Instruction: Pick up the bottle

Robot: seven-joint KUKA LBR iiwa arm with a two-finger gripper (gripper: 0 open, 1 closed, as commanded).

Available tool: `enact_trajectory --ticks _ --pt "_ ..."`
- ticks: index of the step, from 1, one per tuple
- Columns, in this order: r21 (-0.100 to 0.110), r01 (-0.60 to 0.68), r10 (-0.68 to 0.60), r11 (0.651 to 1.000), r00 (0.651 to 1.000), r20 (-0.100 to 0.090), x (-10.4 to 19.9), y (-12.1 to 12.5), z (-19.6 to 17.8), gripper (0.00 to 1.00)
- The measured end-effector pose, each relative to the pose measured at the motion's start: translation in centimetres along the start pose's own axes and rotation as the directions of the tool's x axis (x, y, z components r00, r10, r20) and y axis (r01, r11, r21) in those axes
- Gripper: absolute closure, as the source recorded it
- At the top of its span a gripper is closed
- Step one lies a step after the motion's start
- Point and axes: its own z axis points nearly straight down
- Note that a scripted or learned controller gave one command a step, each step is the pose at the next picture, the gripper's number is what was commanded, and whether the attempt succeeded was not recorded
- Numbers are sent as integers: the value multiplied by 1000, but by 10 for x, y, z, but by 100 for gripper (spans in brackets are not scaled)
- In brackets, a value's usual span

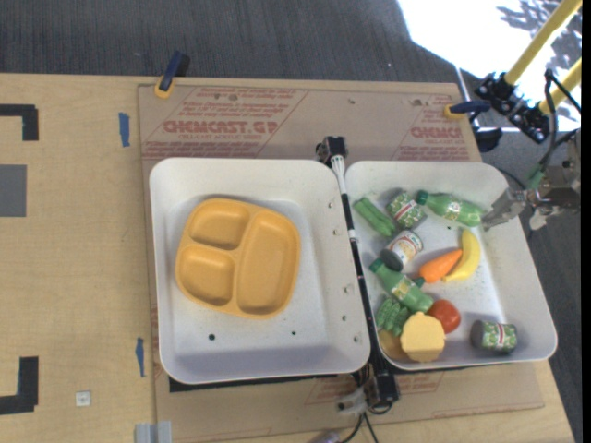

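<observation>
A green plastic bottle (451,209) with a pale label lies on its side near the back of the right bin (528,275), its cap pointing left. A second, smaller green bottle (404,286) lies near the bin's left wall, with its dark cap toward the back. My gripper (508,210) hangs low at the bin's back right rim, just right of the first bottle's base. Whether it touches the bottle is unclear. Nothing shows in its grasp.
The right bin also holds a green can (404,208), a white can (405,245), a green pepper (373,217), a carrot (440,265), a banana (470,255), a tomato (446,315), a yellow block (423,337) and another can (495,336). A yellow divided plate (238,256) lies in the left bin (166,247).
</observation>
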Motion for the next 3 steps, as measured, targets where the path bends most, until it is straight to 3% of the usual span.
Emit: enact_trajectory --ticks 1,2,3 --pt "1 -3 3 1000 1000 -1 -26 52 88 0" --pt "-3 -1 1 1000 1000 2 -26 53 76 100" --pt "-2 257 -257 966 966 1 -21 31 144 100"
